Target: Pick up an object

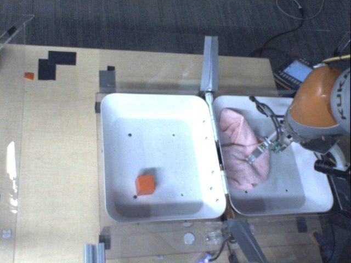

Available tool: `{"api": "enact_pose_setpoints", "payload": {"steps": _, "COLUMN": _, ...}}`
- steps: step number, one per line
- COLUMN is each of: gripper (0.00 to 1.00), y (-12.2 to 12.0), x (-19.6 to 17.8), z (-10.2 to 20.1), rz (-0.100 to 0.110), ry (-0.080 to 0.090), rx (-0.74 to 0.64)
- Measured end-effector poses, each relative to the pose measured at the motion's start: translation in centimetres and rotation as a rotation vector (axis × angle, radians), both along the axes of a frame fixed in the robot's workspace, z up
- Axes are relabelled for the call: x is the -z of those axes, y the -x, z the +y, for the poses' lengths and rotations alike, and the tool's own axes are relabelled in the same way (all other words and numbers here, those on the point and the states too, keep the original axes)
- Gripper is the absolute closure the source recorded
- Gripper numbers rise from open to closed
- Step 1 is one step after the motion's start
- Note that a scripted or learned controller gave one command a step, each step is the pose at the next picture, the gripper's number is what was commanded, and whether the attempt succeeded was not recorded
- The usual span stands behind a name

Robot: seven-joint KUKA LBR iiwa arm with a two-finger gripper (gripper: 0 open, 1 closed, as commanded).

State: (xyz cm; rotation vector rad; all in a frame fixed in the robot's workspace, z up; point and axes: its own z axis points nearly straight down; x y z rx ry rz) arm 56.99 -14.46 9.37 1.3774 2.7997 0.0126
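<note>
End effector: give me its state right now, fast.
End effector: over the pink cloth in the right bin; open or shut cannot be told, and no grasp is visible.

cube [145, 184] in left bin [164, 114], cloth [241, 152] in right bin [290, 199]

Grey arm [323, 106] reaching in from right, hand [262, 149] angled downward-left

Pale wood bench [55, 163] bears two white bins [115, 147] side by side, touching.
</note>
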Motion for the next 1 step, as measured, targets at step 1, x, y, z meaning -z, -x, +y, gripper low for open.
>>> {"api": "enact_pose_setpoints", "payload": {"steps": 1, "gripper": 0.00, "y": -1.85, "x": 0.04, "z": -2.71, "rz": 0.003, "ry": -0.001, "rx": 0.067}}
